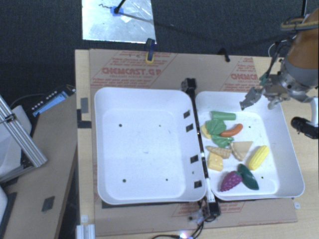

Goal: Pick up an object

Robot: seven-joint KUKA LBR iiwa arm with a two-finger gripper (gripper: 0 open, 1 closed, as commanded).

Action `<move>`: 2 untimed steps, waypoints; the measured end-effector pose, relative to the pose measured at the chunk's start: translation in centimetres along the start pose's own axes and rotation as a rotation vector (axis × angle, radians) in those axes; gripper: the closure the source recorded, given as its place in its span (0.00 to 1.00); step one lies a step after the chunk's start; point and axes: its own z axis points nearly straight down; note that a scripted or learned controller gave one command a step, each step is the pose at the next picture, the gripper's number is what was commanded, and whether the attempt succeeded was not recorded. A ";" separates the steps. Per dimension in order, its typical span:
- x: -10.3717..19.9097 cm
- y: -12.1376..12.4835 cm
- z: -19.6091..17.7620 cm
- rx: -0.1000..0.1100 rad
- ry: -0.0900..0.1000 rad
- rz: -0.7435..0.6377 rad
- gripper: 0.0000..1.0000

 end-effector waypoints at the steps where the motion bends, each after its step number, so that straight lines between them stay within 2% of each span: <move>1: 5.1 1.6 15.5 0.009 0.004 -0.006 0.00; 2: 4.7 1.9 13.5 -0.003 0.000 -0.002 1.00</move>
